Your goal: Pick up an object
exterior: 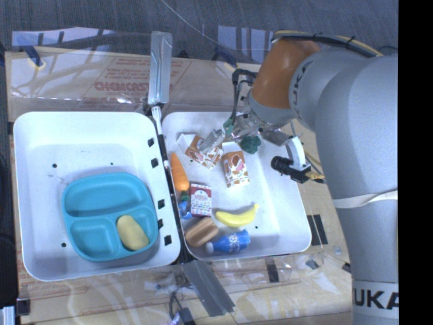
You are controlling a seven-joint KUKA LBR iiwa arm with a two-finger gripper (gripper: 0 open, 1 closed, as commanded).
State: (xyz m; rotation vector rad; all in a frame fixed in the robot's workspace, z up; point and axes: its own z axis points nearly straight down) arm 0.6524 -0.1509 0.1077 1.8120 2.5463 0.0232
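Note:
My gripper (226, 131) hangs low over the back of the right bin (287, 212), under the arm's orange band. Its tip is just above and to the right of a brown-and-white carton (201, 152). A second carton (235, 168) lies just in front of it. A dark green object (252, 143) sits right beside the gripper, partly hidden by the wrist. Nearer the front lie an orange carrot (178, 173), a small red box (201, 200), a yellow banana (237, 215), a brown bun (201, 230) and a blue bottle (230, 242).
The left bin (40, 147) holds a blue divided tray (101, 202) with a yellow oval item (132, 232) in one compartment. A metal divider bar (160, 66) stands between the bins at the back. The arm's bulk covers the right bin's far right side.

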